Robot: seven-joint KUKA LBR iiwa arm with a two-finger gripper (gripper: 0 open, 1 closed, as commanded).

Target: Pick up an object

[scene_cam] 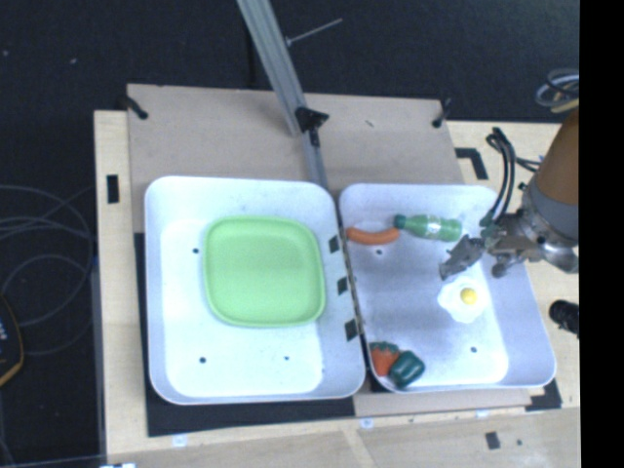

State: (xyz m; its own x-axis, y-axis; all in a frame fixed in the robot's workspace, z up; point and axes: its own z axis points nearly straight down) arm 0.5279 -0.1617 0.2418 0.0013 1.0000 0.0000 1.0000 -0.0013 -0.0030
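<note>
On a pale wooden worktop [117, 291] sit two shallow white bins side by side, touching along a shared middle edge. Taking the right bin [517, 359] as the landmark, the left bin [175, 359] lies directly to its left and holds a square light-green plate [263, 271] lying flat near its centre. A grey metal pole [273, 52] slants up and away from the point where the bins meet at their far edge. The grey arm [561, 178], with an orange band, reaches over the right bin's right rim. Its pincer [478, 253] hangs over the bin's right half, fingers spread apart and nothing between them. Just below the pincer, on the bin floor, lies a fried egg toy [463, 300], white with a yellow yolk. Near the bin's far wall lies a green bottle [429, 226] on its side, and just to its left an orange sausage-shaped toy [372, 234]. In the bin's near left corner rest a small dark green object [407, 368] and, touching it, a red-orange one [383, 357].
</note>
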